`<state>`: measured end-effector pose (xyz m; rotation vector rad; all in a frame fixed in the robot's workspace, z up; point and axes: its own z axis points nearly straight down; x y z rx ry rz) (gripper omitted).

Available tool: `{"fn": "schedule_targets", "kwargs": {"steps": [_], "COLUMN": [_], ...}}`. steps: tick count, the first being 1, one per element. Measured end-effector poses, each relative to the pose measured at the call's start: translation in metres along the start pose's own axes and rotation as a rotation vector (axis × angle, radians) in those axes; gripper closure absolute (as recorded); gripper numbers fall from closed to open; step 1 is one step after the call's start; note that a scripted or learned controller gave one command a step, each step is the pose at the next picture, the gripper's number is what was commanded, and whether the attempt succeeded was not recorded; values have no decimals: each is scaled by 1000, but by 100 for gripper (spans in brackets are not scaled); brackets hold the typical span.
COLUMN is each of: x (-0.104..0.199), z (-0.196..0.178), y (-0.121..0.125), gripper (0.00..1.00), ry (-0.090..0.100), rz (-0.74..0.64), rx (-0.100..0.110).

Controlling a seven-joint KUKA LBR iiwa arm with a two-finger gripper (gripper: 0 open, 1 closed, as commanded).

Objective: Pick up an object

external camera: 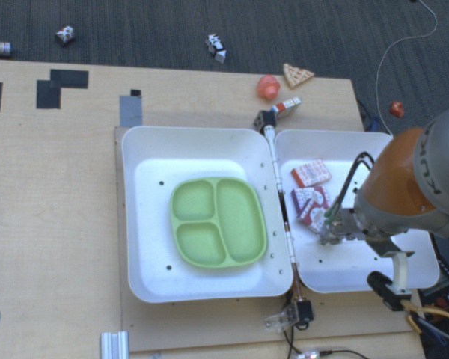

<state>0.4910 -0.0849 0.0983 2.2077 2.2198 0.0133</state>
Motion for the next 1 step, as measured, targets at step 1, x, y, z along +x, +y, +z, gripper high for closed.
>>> {"fn": "schedule_targets", "kwargs": {"steps": [1], "x": [0], "z": [0], "y": [0], "gripper": [0], "ry": [0], "rz": [0], "rx": [0]}}
